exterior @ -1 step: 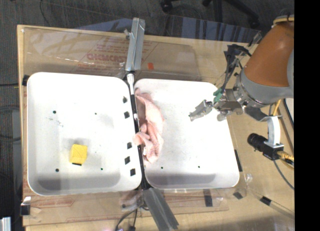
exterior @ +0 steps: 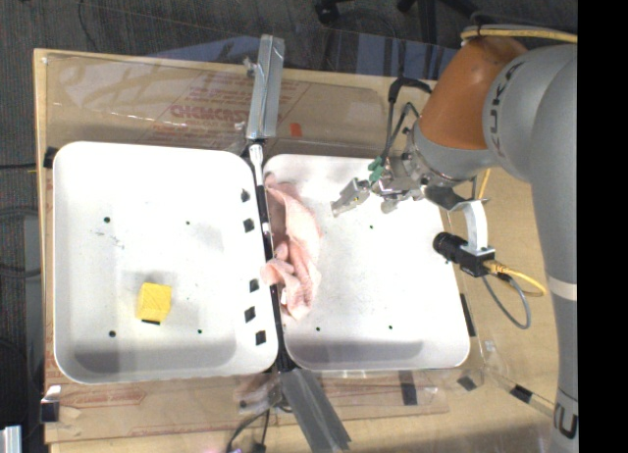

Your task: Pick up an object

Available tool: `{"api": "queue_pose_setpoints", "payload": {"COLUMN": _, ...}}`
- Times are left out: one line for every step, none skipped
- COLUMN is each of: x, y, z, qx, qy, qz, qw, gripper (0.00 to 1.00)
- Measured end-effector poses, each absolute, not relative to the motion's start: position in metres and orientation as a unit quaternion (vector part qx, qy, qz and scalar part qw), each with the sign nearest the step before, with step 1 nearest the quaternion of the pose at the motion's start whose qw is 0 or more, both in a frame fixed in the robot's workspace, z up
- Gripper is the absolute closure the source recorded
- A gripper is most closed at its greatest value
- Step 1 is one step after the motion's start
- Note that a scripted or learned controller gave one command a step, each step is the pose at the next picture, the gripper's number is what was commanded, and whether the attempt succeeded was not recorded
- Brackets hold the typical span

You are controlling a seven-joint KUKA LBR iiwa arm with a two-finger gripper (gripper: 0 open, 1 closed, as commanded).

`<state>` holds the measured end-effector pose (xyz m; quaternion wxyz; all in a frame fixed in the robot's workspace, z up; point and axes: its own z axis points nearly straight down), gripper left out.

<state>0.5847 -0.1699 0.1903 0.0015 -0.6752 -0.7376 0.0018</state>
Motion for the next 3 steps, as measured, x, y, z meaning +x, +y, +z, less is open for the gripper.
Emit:
{"api": "queue_pose_setpoints", "payload": {"x": 0.634, "y": -0.179, "z": 0.094, "qx": -0.558, "qy": -0.83, "qz": 0.0006, "qw": 0.001, "gripper": 0.0}}
{"api": "queue_pose_setpoints", "payload": {"x": 0.617, "y": -0.203, "z": 0.094, "qx": -0.409, "qy": -0.913, "qz": 0.0002, "qw": 0.001, "gripper": 0.0}}
{"api": "queue_pose_setpoints", "payload": {"x": 0.618, "y": -0.202, "z": 0.105, "qx": -0.406, "qy": -0.914, "qz": 0.0005, "qw": 0.0, "gripper": 1.0}}
